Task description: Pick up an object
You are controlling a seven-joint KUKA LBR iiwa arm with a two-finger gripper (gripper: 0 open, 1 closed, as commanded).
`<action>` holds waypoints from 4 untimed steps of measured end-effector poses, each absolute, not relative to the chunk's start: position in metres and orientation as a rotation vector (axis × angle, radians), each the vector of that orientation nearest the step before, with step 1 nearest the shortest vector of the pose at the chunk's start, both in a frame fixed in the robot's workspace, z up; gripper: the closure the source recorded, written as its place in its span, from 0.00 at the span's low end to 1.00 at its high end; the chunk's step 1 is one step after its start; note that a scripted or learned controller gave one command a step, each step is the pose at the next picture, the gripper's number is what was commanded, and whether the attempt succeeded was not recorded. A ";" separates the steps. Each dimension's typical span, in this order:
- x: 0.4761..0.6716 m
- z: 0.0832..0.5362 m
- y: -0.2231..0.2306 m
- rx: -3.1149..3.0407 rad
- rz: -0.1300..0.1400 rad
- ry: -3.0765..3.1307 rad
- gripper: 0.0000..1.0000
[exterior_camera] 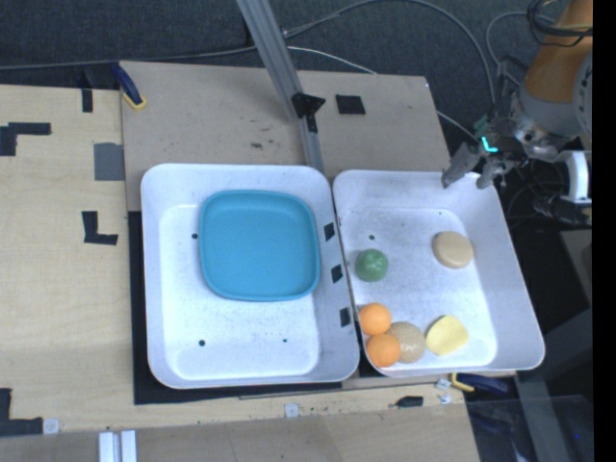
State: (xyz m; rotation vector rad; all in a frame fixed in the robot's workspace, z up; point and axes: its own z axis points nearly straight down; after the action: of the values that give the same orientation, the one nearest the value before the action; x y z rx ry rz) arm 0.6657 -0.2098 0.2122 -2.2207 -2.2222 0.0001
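The right bin (500, 258) holds several small objects: a green ball (372, 265), a beige oval piece (452, 249), two orange balls (375, 318) (383, 350), a tan round piece (408, 342) and a yellow piece (447, 335). My gripper (468, 171) hangs over the bin's far right corner, its fingers apart with nothing between them, well away from every object. The beige oval piece is the closest, below it in the view.
The left bin (168, 287) holds a blue square plate (259, 244). A grey metal pole (279, 56) slants down to the gap between the bins. Cables trail across the dark floor behind the bench. The arm's orange band (563, 37) is at the upper right.
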 end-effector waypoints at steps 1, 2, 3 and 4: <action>0.666 0.212 -0.210 -2.221 0.000 -2.222 0.00; 0.669 0.151 -0.203 -2.217 0.005 -2.219 0.00; 0.671 0.104 -0.195 -2.218 0.004 -2.219 0.00; 0.671 0.088 -0.194 -2.220 0.002 -2.222 0.00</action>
State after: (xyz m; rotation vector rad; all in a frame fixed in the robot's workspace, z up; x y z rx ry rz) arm 0.6706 -0.1945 0.0881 -2.2201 -2.2219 0.0017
